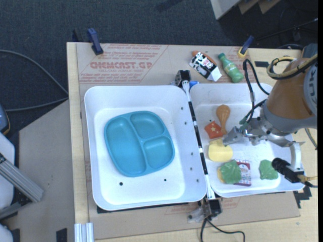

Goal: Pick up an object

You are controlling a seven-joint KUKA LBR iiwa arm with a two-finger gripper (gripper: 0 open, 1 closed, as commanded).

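The right bin (237,91) holds several small toys. There is an orange drumstick-shaped piece (222,114), a red piece (214,130), a yellow block (220,152), a green leafy piece (230,172), a red and white packet (244,173) and a green lump (268,169). My gripper (233,136) hangs low over the middle of this bin. It is just right of the red piece and just above the yellow block. Nothing shows in its grasp. The arm (288,102) covers the bin's right side.
The left bin (98,102) holds a blue divided plate (139,142). On the bench behind the right bin lie a black and white toy (204,65) and a green bottle (230,67). Blue clamps (94,41) grip the back edge. A black part (285,168) juts out near the green lump.
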